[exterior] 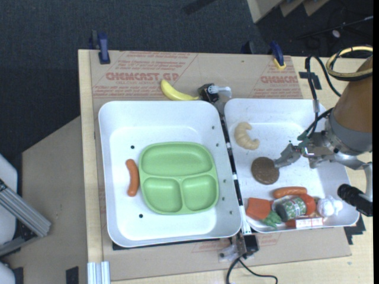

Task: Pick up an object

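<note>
Green divided tray [177, 177], orange sausage [132, 177], yellow banana [176, 92], brown round patty [265, 170], tan croissant [245, 135], white bins [112, 158]

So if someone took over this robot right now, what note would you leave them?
Gripper: low in the right bin, beside the brown patty; nothing seen held.
Right bin also has a croissant, and a sausage with mixed toy food in the near corner.
Left bin: green tray and a hot dog. A banana lies on the bench behind.
Done: nothing lifted. Left: grab and raise one object.
</note>
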`<state>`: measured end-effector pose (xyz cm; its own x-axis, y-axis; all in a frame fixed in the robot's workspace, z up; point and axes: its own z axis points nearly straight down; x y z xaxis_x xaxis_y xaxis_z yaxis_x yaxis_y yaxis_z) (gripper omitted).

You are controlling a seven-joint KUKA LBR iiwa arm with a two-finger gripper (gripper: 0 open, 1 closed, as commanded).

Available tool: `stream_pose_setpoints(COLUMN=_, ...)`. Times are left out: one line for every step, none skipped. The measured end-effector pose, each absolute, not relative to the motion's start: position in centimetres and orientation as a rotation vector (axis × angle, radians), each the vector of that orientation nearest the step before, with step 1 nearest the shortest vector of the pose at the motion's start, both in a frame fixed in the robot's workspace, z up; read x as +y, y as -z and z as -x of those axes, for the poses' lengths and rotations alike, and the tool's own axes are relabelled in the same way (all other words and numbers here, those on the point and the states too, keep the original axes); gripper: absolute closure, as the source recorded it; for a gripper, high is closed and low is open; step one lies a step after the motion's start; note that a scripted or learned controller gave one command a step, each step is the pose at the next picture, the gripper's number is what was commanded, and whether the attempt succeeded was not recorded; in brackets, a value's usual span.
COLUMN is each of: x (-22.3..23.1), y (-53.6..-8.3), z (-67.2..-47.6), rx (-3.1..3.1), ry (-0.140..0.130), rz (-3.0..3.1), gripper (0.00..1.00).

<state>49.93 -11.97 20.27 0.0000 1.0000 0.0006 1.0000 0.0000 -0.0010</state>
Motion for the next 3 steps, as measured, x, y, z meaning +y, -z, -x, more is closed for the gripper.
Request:
stream_pose_setpoints(x=-9.7, y=-15.5, z=-51.9, rx=-2.22, ry=-0.003, rz=2.215, gripper=0.0)
stream_pose_setpoints(x=-9.4, y=-8.2, z=-52.6, rx=-2.218, ry=-0.003, rz=2.219, gripper=0.0)
stream_pose_setpoints(x=-9.5, y=-9.5, z=-52.7, rx=-2.222, ry=0.002, rz=2.225, gripper=1.0)
